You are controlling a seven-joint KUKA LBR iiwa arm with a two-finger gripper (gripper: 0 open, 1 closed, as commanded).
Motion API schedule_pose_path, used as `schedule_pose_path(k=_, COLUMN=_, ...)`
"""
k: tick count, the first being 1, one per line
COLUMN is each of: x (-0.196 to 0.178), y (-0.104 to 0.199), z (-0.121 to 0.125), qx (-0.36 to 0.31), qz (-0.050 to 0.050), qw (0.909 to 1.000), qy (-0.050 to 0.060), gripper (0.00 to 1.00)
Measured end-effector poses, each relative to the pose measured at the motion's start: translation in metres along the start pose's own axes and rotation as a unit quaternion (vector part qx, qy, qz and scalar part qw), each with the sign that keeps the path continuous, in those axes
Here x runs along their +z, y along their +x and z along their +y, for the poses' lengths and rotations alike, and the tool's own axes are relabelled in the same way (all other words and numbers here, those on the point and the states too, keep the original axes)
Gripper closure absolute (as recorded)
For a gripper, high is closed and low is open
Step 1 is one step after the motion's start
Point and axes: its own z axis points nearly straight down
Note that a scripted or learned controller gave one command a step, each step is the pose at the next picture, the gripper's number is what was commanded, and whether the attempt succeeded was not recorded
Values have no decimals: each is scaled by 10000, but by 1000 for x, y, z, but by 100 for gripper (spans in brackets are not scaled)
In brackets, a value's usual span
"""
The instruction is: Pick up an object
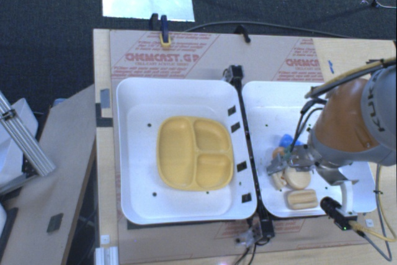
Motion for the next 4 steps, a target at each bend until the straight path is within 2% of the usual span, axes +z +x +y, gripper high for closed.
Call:
schedule_pose_path(k=1, x=10, y=-4, z=5, qx=16, qz=-14, qw=10000, qy=-27, gripper=0)
schedule_pose_path(k=2, x=-5, y=-2, z=12, qx=-6, qz=-17, qw=9999, qy=-133, gripper=100)
schedule_pose_path(k=3, x=-69, y=-4, z=16, qx=-22, qz=17, qw=10000, qy=15, gripper=100)
schedule_pose_path(k=4, x=-121, y=-10, z=27, qx=-21, qz=15, qw=10000, qy=21, gripper=100)
